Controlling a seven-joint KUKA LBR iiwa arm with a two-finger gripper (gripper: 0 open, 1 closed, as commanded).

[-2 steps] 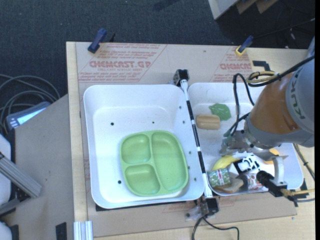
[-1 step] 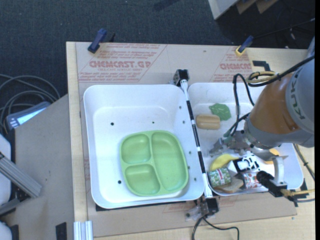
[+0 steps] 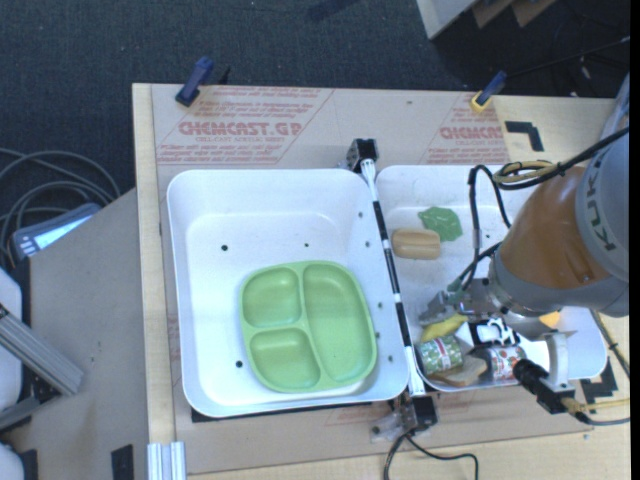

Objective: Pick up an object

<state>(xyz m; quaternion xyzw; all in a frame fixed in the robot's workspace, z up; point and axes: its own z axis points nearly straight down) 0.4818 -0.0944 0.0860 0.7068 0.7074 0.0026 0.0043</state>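
Note:
The right bin (image 3: 400, 183) holds a green leafy piece (image 3: 441, 221) and a tan roll (image 3: 415, 244) near its far side. At its near side lies a heap: a yellow banana-like piece (image 3: 441, 325), a small green-labelled can (image 3: 439, 352) and a brown piece (image 3: 462, 373). My gripper (image 3: 455, 303) hangs low over that heap, just above the yellow piece, with the orange-banded arm (image 3: 550, 238) behind it. The arm hides much of the bin's right half.
The left bin (image 3: 200, 218) holds a green three-compartment tray (image 3: 307, 324) towards its near right. A black rail (image 3: 383, 238) with clamps runs between the two bins. Cables (image 3: 495, 183) loop off the wrist above the right bin. Blue and yellow clips sit at the board's far edge.

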